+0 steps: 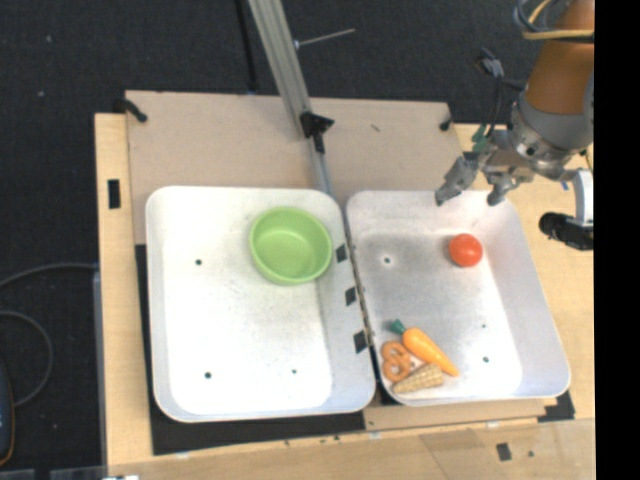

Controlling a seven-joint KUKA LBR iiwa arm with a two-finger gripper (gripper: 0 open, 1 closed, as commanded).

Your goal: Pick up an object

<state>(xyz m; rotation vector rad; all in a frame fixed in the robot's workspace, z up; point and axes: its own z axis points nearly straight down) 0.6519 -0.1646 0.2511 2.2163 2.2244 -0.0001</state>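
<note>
From the overhead camera I am watching the arm (553, 78) reaching in from the right, its orange band sitting above the wrist, and the pincer (470, 190) is hanging over the far edge of the right bin (520, 268). Its two fingers (448, 188) are standing spread apart with nothing between them. A red tomato (465, 250) is lying in that bin just nearer than the pincer, apart from it. At the bin's near left corner a toy carrot (428, 347), a pretzel (397, 360) and a pale ear of corn (420, 378) are lying bunched together, touching one another. In the left bin (200, 348) a green bowl (290, 245) is sitting upright near the far right part. Both bins are resting side by side on the desk (200, 138), and a grey metal rail (278, 53) is slanting down toward the gap between them.
</note>
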